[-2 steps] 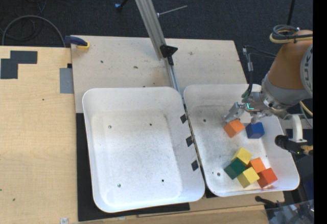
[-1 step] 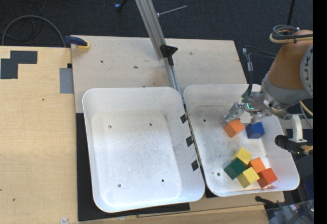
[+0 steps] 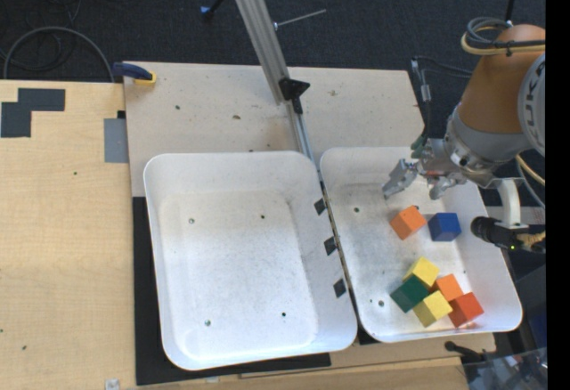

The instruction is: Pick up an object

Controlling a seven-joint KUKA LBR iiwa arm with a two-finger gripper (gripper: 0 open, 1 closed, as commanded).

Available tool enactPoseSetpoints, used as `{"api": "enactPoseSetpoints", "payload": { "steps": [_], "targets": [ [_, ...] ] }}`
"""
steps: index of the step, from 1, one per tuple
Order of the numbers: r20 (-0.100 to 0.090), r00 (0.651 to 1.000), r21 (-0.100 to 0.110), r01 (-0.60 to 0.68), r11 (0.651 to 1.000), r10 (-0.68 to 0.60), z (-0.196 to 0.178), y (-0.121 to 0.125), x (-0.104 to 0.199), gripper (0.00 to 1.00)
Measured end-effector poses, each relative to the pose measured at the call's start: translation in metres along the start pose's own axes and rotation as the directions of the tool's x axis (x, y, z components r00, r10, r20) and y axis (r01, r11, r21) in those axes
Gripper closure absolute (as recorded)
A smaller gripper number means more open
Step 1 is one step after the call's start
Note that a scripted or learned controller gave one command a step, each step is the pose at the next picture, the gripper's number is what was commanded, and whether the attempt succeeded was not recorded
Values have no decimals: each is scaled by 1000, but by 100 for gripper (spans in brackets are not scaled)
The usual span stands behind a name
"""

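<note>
Two metal fingers of the gripper [image 3: 417, 181] are spread wide apart, one pointing down-left at about the bin's upper middle, the other on the right; nothing sits between them. The gripper hangs over the upper part of the right-hand shallow white bin [image 3: 356, 192], carried by the grey arm with its orange band [image 3: 497, 93] reaching in from the right.

Just below the fingers lies a small orange cube [image 3: 409, 222], tilted a little on the bin floor, apart from the fingertips. Beside it to the right is a small blue cube [image 3: 443, 226], close to the orange one but not clearly touching it.

Farther down, near the bin's lower right corner, a cluster of blocks sits packed together: a yellow cube [image 3: 425, 272] at the top, a dark green cube [image 3: 410, 294] at the left, a second yellow block [image 3: 433, 308] at the bottom, an orange block [image 3: 449, 286] to the right and a red cube [image 3: 466, 309] at the lower right edge.

The left-hand shallow white bin [image 3: 169, 201] lies alongside, joined by black clips [image 3: 329, 245] at the shared rim. A slanted aluminium rail [image 3: 261, 28] rises behind both bins.
</note>
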State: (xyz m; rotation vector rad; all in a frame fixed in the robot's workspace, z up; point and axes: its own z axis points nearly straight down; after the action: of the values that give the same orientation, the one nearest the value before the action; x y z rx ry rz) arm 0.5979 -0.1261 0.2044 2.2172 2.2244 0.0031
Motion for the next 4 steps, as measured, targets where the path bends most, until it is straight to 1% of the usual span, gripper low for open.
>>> {"api": "enactPoseSetpoints", "payload": {
  "steps": [1,4],
  "targets": [
    [1,1000,5,0,1000,0,3,-1,-1,0],
    [1,1000,6,4,1000,-4,3,-1,-1,0]
  ]
}}
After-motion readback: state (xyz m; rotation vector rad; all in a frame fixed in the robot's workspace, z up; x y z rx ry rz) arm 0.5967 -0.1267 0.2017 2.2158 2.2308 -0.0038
